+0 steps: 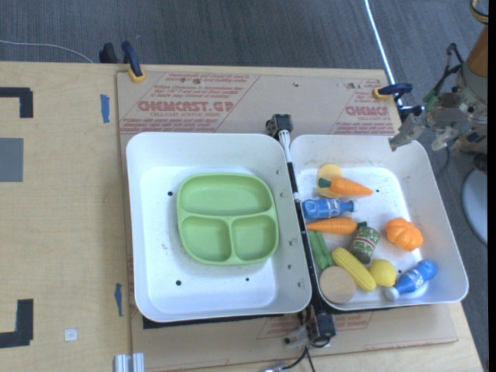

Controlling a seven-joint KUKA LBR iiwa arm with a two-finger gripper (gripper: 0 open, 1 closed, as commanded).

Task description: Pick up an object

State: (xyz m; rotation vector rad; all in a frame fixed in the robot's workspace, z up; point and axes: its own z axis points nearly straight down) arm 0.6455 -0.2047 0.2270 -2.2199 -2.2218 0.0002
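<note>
Since nothing is lifted yet, the step in hand is the approach: choosing a piece and bringing the arm over it.

Nearest the front edge of the counter, the right bin (448, 231) holds all the candidates. Along its front wall lie a tan disc (337, 285), a corn cob (353, 268), a lemon (382, 272) and a blue bottle (411, 279), packed close and partly touching. Behind them sit a small can (364, 242), an orange fruit (403, 233), a green vegetable (319, 248) against the left wall, and a carrot (332, 225). Farther back come a second blue bottle (325, 208) and another carrot (346, 184) resting against a yellow piece (329, 173). The left bin (147, 208) carries a green divided plate (227, 217).

Farthest, the gripper (434, 122) hangs just outside the right bin's back right corner, apart from every toy; whether it is open or closed cannot be told.

The next move likely calls for travelling in over the bin and descending on a piece with free space around it. The orange fruit looks the least crowded.
</note>
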